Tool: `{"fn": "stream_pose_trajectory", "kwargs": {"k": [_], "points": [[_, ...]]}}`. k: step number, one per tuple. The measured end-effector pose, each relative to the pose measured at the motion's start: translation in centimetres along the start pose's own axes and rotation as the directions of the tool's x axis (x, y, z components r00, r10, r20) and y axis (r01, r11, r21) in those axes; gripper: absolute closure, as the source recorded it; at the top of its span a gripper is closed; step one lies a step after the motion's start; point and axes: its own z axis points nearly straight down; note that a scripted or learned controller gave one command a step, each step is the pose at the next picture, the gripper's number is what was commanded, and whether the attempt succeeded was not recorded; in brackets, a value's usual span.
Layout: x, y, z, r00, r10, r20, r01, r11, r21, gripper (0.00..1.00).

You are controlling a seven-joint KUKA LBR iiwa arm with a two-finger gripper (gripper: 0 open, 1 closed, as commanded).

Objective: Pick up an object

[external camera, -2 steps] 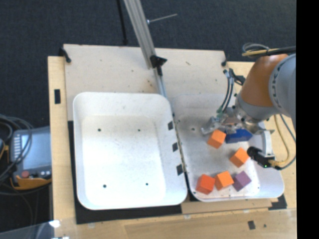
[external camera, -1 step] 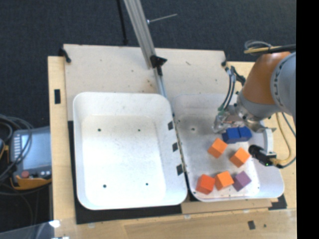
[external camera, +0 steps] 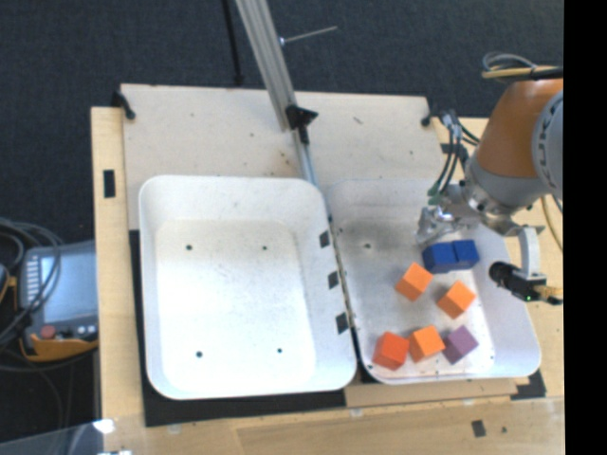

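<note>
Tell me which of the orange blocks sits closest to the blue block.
The orange foam cube just below-left of the blue rectangular block, nearly touching it. The other three orange cubes lie farther toward the bin's near edge.

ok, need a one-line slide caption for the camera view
KUKA arm's gripper poised above a blue block in the right bin, among orange and purple blocks.

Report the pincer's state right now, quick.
Pincer: low in the right-hand shallow white bin, just above the blue rectangular block; open or closed cannot be told, and no grasp is visible.
</note>
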Motion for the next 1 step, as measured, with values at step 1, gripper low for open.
{"fn": "stream_pose_trajectory", "kwargs": {"k": [1], "points": [[-0.49, -0.44, -4.64, 1.0, 0.001, 0.0, -0.001, 1.0, -0.001, 1.0]]}}
